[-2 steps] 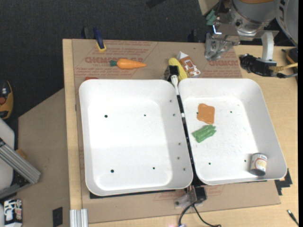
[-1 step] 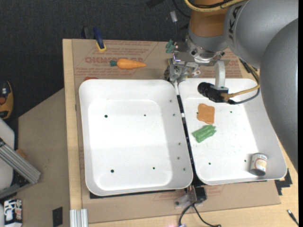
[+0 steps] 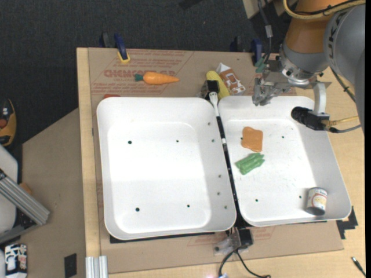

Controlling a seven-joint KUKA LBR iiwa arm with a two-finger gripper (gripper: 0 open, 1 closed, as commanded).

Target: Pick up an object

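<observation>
Over the right bin's (image 3: 339,181) far edge, the gripper (image 3: 264,97) is hovered; jaws' state cannot be told; orange slab (image 3: 252,139), green pod (image 3: 250,163) left untouched.

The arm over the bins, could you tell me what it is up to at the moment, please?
The arm's gripper hangs over the far edge of the right bin, with nothing seen between its fingers. That bin holds an orange slab, a green piece just nearer than it, and a small can in the near right corner. A toy carrot lies on the board beyond the left bin. Nothing has been picked up yet.
</observation>
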